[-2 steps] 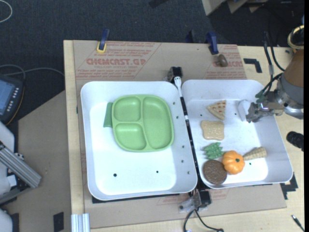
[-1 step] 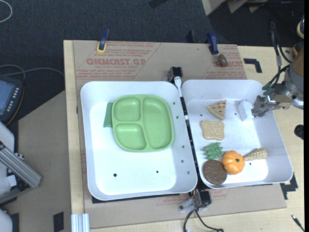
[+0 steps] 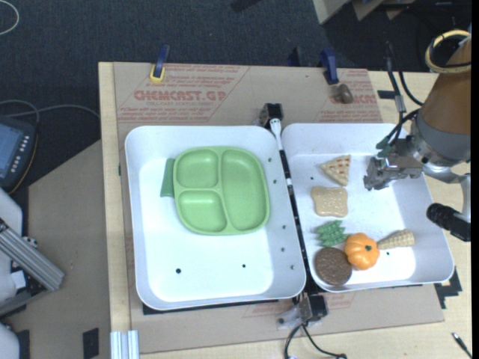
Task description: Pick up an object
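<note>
Camera view: bench (image 3: pixel 224 92) sheet printed "CHEMCAST GP" in red. Arm enters from right, claw (image 3: pixel 380 178) low over right bin (image 3: pixel 419 223), its spread cannot be told. Toy pizza slice (image 3: pixel 337 169) just left of claw

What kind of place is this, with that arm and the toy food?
Probably a robotics lab test bench. A grey arm with a claw hangs over two white bins holding a green divided plate and toy food such as a small pumpkin, with clamps and loose cables around.
</note>
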Motion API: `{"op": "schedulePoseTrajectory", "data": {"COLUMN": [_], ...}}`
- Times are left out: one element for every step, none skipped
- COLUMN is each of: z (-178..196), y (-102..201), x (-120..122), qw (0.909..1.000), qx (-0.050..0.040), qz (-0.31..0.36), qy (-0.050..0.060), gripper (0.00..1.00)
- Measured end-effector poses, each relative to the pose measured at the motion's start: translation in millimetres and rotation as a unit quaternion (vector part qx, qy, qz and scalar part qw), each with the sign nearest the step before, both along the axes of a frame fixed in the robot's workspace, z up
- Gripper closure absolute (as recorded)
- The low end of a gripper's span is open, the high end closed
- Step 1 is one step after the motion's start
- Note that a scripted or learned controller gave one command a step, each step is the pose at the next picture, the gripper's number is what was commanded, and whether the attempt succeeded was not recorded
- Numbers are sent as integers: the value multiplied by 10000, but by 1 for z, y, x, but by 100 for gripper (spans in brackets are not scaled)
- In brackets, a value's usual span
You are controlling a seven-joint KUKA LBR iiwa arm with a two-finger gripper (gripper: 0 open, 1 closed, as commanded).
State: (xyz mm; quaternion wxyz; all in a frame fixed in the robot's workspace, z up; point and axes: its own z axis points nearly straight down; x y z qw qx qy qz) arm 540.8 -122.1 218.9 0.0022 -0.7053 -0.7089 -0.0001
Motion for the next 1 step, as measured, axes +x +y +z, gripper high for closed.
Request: {"op": "schedulePoseTrajectory", "data": {"z": [-7], "y": [50], "x": [-6], "qw": [10000], "qx": [1], "qz": [2], "qy": [2], "gripper": [100]}}
